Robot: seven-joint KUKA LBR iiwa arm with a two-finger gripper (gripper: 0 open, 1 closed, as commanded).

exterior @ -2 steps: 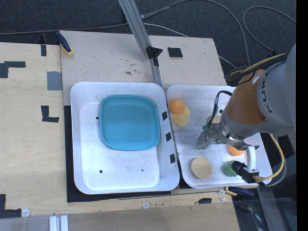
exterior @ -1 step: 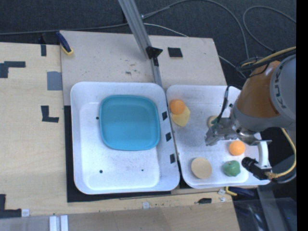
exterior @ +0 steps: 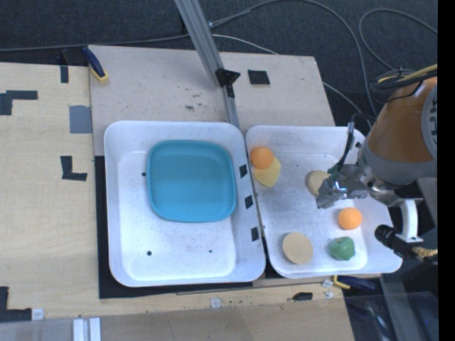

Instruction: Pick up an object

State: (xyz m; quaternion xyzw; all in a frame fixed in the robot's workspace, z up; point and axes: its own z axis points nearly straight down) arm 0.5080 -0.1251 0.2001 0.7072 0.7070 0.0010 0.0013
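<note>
The right bin (exterior: 288, 142) holds several small objects. An orange ball (exterior: 261, 157) rests on a yellow piece (exterior: 268, 173) at its left side. A pale yellowish lump (exterior: 316, 182) lies near the middle right, a small orange ball (exterior: 349, 219) sits below it, a tan disc (exterior: 297, 248) is at the front, and a green object (exterior: 343, 249) lies at the front right. My gripper (exterior: 331, 193) hangs low over the bin, just beside the pale lump and above-left of the small orange ball. Nothing shows between its fingers.
The left bin (exterior: 128, 261) carries a blue square plate (exterior: 191, 180). A grey metal pole (exterior: 206, 41) slants up from the divider between the bins. Cables trail over the dark floor behind the bench.
</note>
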